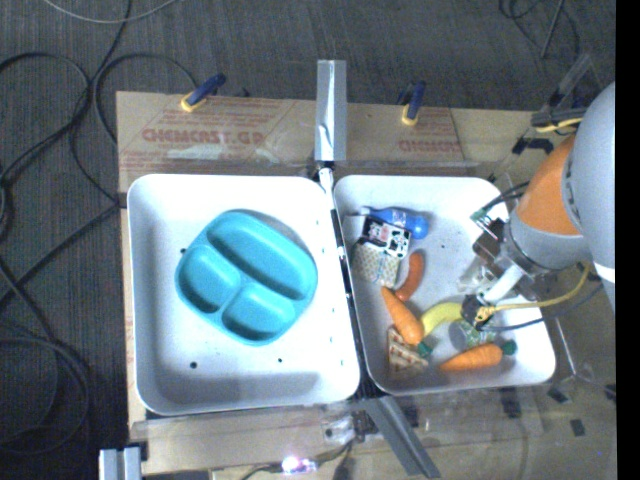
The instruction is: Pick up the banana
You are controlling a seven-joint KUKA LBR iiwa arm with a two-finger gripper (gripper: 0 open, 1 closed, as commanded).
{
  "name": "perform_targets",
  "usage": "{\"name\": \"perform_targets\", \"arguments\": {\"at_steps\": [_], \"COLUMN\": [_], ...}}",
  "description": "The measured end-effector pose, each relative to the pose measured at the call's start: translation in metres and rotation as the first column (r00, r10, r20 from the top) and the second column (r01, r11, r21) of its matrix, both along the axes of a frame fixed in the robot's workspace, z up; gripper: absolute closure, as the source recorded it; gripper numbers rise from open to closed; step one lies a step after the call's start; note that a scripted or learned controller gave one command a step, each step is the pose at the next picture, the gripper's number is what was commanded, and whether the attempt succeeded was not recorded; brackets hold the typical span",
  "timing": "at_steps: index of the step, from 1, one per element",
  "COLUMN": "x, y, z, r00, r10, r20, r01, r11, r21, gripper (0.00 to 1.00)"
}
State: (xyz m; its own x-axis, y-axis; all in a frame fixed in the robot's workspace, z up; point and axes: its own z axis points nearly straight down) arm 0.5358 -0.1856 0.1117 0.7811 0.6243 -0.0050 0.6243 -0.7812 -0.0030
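Arm [560,198] reaches in from the right over the right bin [455,203], wrist tilted down toward the bin's lower middle. Banana [440,316] is right there, flat on the bin floor. Its right end sits just beside or under the tool tip, and I can't separate the two from this angle. Can't tell if the jaws are open or closed, because the wrist body hides the tips. No banana visible between them, so I wouldn't call it held. I read this as the pre-grasp stage. The spot is crowded: one carrot [400,315] touches the banana's left end and a second carrot [470,358] lies just below it. A waffle-looking piece [403,351] sits at lower left. A third carrot [410,271], a patterned cup [372,260] and a blue-and-white packet [395,226] lie further up, clear of the action. Coming at the right end makes sense to me, since it's the end farthest from the first carrot. Main risk is catching the lower carrot along with it. Left bin [160,368] carries a blue divided plate [247,275], well apart and not involved. Both bins sit side by side on the bench [230,138].
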Motion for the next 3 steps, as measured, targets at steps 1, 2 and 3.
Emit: {"name": "perform_targets", "arguments": {"at_steps": [1,2,3], "x": [-0.012,-0.047,-0.047], "y": [0.022,-0.022,-0.020], "z": [-0.010,-0.021,-0.013], "r00": [0.995,0.950,0.951], "r10": [-0.100,-0.310,-0.307], "r20": [0.001,0.020,0.016], "r01": [0.100,0.310,0.307], "r11": [0.995,0.951,0.952], "r21": [-0.001,0.002,0.003], "gripper": [0.00,0.00,1.00]}}
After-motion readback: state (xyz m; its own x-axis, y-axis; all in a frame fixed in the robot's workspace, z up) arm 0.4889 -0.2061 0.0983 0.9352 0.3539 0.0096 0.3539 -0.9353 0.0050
